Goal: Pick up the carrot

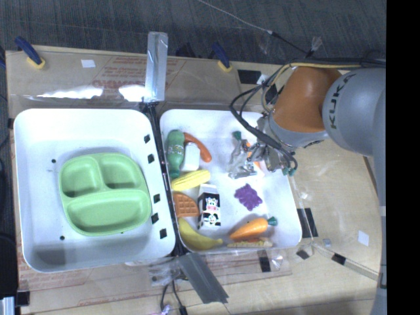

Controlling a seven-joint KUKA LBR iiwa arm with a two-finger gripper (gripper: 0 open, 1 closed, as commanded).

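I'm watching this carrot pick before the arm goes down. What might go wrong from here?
1. The carrot lies by the bin's near wall, leaving the gripper little room.
2. The banana and purple grapes lie close, so it may bump those.
3. Another orange piece could be mistaken for it.

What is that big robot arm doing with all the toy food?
The arm reaches into the right bin, which holds toy food. Its gripper is low near the middle of the bin, and nothing shows between its fingers. The carrot it wants lies untouched near the front edge, beside a banana. The left bin holds a green tray.
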